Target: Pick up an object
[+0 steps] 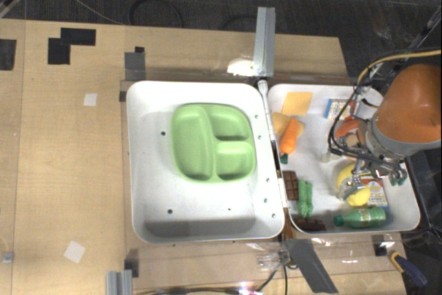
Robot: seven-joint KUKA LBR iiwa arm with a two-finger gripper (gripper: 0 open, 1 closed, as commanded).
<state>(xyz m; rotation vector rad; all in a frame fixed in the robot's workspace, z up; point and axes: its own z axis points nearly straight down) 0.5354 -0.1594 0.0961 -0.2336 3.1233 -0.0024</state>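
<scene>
Claw [360, 179] sits low over the small yellow plastic lemon [358, 197] in the right white bin [412, 217], can't tell its grip state, so I'd center before lifting.

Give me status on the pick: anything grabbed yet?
Done: the arm has reached into the right bin, with the gripper low over a yellow item near the green bottle.
In hand: nothing visibly held; whether it has the yellow item cannot be told.
Left: a confirmed grasp and lift. The carrot and the green tray in the left bin lie untouched.
</scene>
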